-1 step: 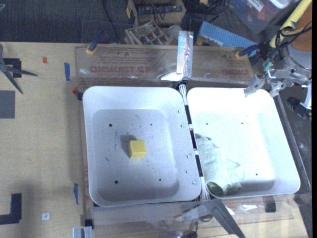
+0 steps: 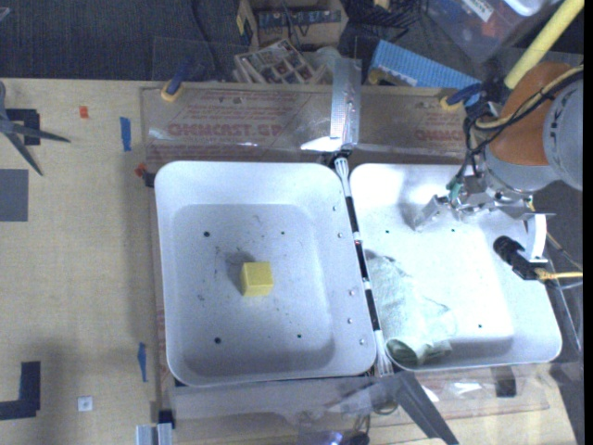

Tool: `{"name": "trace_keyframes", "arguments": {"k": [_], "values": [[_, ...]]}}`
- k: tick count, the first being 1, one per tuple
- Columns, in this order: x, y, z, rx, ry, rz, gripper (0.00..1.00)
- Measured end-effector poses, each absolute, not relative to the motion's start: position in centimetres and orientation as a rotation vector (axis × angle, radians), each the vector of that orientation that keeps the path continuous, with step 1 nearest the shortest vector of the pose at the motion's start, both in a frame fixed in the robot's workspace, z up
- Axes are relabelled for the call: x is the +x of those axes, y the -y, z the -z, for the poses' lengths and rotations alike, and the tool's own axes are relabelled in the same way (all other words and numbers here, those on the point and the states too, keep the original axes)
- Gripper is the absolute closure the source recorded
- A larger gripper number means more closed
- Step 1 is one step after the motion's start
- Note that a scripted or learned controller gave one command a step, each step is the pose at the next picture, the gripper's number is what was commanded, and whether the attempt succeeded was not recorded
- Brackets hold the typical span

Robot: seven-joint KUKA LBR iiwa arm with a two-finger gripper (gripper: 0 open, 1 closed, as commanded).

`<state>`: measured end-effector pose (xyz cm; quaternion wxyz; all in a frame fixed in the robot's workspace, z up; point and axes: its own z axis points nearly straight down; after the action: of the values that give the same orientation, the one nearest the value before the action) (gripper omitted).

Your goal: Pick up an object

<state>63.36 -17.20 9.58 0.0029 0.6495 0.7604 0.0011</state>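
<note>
Hanging over the back of the right bin, the claw points left from the grey arm, which comes in from the right. Whether its tips are spread or pressed together I cannot tell, and nothing shows between them. A yellow block lies near the middle of the left bin, well apart from the claw. A crumpled pale cloth lies along the right bin's left side, with a greenish roll at its front end.
</note>
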Motion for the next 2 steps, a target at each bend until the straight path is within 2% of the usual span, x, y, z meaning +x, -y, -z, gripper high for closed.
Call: {"name": "trace_keyframes", "arguments": {"k": [1,2], "values": [[63.5,17.3,-10.7,2.034,-2.380,-0.007,1.00],[60.3,19.9,-20.9,2.412,-2.007,-0.001,1.00]]}}
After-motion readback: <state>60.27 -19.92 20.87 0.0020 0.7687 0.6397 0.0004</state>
